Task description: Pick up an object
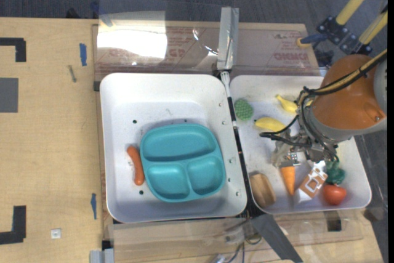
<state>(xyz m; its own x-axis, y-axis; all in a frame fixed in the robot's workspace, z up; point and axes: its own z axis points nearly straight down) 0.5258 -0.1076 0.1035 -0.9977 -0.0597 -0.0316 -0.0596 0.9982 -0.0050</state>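
An orange toy carrot (289, 180) is lying point-down in the right bin (363, 194), at about 6 o'clock from the gripper (300, 151), which is hovering just above its top; whether the pincer is apart or together cannot be told. A tomato (335, 194) is sitting at the carrot's 3 o'clock, a bread roll (262, 189) at 9, a yellow banana (269, 124) at 12. In the left bin (117, 132), a teal divided plate (182, 161) is resting beside a sausage (136, 165)

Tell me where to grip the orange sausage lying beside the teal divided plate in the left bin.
Grip the orange sausage across its middle, from straight above. It lies flat and lengthwise beside the teal divided plate, so the fingers should close across its narrow width, one slipping between sausage and plate.
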